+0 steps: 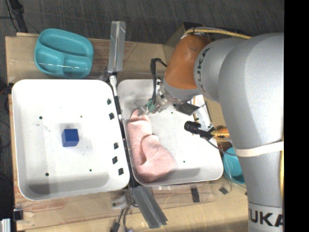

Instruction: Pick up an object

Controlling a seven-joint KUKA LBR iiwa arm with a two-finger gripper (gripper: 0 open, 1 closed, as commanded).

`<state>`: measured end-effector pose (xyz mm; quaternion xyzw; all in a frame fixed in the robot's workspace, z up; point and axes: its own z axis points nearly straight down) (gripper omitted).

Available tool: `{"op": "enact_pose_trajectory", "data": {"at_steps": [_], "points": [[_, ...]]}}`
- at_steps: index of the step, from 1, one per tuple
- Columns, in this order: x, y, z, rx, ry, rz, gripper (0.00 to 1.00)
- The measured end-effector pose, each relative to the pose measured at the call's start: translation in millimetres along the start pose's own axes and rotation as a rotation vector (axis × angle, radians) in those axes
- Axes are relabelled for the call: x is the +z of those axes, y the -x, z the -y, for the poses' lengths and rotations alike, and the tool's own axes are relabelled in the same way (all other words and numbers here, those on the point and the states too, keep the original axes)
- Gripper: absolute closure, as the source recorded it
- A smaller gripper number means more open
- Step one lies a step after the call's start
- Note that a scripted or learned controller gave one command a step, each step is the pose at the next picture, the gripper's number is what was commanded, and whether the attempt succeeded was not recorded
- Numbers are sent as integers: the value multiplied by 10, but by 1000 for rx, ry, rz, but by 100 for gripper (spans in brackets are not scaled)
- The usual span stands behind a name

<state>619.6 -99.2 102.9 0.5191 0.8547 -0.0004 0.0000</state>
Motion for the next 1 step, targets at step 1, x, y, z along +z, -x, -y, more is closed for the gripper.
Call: {"op": "enact_pose_trajectory", "data": {"at_steps": [1], "points": [[0,1,0,0,0,0,0]]}}
